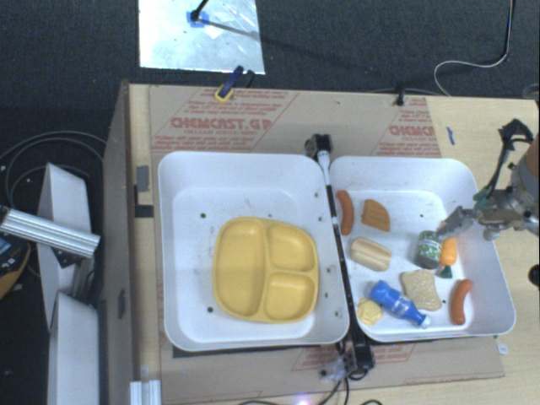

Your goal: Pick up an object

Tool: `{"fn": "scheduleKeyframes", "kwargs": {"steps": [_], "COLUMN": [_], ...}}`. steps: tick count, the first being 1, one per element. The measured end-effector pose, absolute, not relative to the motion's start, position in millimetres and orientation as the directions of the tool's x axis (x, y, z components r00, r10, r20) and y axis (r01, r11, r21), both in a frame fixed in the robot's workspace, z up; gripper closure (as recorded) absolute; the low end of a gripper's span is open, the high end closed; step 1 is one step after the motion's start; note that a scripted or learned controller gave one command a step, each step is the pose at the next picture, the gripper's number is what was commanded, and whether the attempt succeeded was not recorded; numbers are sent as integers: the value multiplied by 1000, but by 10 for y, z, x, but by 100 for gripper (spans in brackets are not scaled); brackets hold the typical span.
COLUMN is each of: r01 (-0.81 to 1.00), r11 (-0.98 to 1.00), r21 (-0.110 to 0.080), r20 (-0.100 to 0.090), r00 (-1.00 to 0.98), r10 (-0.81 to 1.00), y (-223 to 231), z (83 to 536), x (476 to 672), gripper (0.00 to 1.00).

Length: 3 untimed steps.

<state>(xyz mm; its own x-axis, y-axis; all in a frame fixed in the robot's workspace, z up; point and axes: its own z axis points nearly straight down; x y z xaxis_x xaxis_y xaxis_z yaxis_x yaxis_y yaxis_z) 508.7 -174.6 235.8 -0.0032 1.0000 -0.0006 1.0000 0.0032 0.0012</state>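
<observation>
As seen from above the table [278,112], which carries two shallow white bins side by side, the findings are:

Left bin: the shallow white plastic left bin [190,184] holds one yellow plastic tray with three compartments [264,269], lying flat near the bin's middle.

Right bin: the shallow white plastic right bin [405,175] holds the loose items listed below.

Far-left item: an orange-red toy sausage [345,212] lies along the bin's left wall.

Upper middle: a brown wedge-shaped toy pastry [375,215] sits just beside that sausage.

Centre: a pale tan toy bread roll [370,253] lies below the pastry.

Lower row: a small yellow lumpy toy [369,312], a blue plastic bottle on its side [397,303] and a beige toy bread slice [421,290] lie close together; the bottle touches the slice.

Lower right: a second orange-red toy sausage [460,300] lies near the right wall.

Right of centre: a small green and grey can [429,249] stands touching an orange toy carrot [448,252].

Hand: the grey two-finger hand [451,223] reaches in from the right, its tips just above the can and carrot. Whether it is open or closed cannot be told; nothing visibly sits between the tips.
</observation>
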Motion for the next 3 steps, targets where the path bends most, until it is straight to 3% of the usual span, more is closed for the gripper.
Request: {"fn": "scheduleKeyframes", "kwargs": {"steps": [1, 2, 3], "r01": [1000, 1000, 1000], "r11": [4, 4, 7], "r21": [-2, 1, 6], "r20": [1, 0, -1], "r00": [-4, -4, -7], "r10": [1000, 1000, 1000], "y": [-1197, -1020, -1022], "z": [1398, 839, 958], "x": [5604, 6420, 6436], "gripper": [0, 0, 100]}}
